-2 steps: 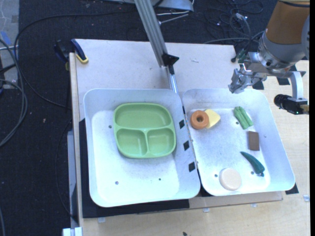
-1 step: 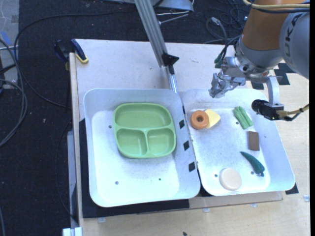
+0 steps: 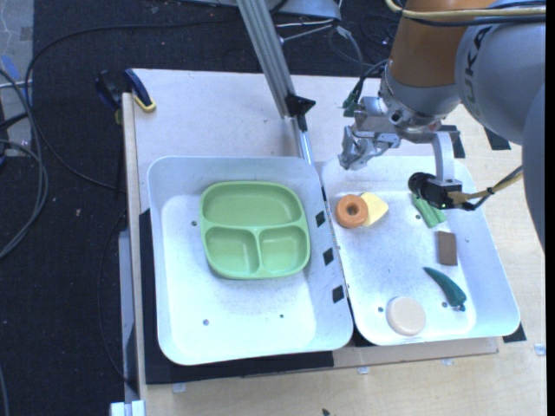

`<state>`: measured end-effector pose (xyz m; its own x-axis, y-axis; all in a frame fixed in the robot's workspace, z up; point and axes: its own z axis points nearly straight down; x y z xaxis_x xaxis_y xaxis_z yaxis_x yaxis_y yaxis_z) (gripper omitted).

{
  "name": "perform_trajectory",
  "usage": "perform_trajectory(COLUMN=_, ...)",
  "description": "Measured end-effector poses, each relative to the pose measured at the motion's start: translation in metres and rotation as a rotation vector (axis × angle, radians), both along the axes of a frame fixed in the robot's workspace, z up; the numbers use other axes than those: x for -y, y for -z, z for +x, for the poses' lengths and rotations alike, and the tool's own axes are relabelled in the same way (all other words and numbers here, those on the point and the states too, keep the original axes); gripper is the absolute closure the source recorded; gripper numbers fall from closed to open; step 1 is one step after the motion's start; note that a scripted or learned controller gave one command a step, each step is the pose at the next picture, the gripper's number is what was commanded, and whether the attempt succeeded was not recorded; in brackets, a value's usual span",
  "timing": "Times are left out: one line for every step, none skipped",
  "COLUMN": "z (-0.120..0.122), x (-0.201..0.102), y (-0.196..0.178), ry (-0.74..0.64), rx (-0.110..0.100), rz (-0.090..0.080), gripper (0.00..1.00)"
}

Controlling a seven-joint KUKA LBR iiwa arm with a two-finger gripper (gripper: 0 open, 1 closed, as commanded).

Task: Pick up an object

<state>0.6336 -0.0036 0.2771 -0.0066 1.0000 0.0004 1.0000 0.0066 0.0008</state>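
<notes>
White plastic, two shallow bins side by side on a pale bench.

Left bin [image 3: 173,319]: one green divided tray [image 3: 256,230], three compartments, lying flat near the bin's middle. Nothing in its compartments.

Right bin [image 3: 499,293], contents from its left: an orange ring-shaped piece [image 3: 351,211] touching a yellow block [image 3: 375,208], near the far left corner; a round cream disc [image 3: 405,315] at the near edge; a green stick-like item [image 3: 427,212] partly under a black fitting; a brown rectangular block [image 3: 447,249]; a teal curved piece [image 3: 447,288] near the right wall.

Gripper [image 3: 354,156]: hangs over the far left corner of the right bin, just beyond the orange ring, nothing between its fingers. Whether they are spread or pressed together cannot be made out at this angle.

Step in hand, as judged: approach, with no pick yet made; every item lies loose on the bin floor. The orange ring and yellow block are nearest. The next move calls for a short shift toward the near side, then a straight descent over one piece. Since the two touch, a grasp may catch both or push one aside.
</notes>
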Motion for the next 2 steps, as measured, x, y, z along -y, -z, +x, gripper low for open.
perform_trajectory(z=0.003, x=-0.048, y=0.006, ry=-0.001, rx=0.000, rz=0.001, gripper=1.00)
perform_trajectory(z=-0.003, x=-0.099, y=0.034, ry=-0.001, rx=-0.004, rz=0.000, gripper=1.00)
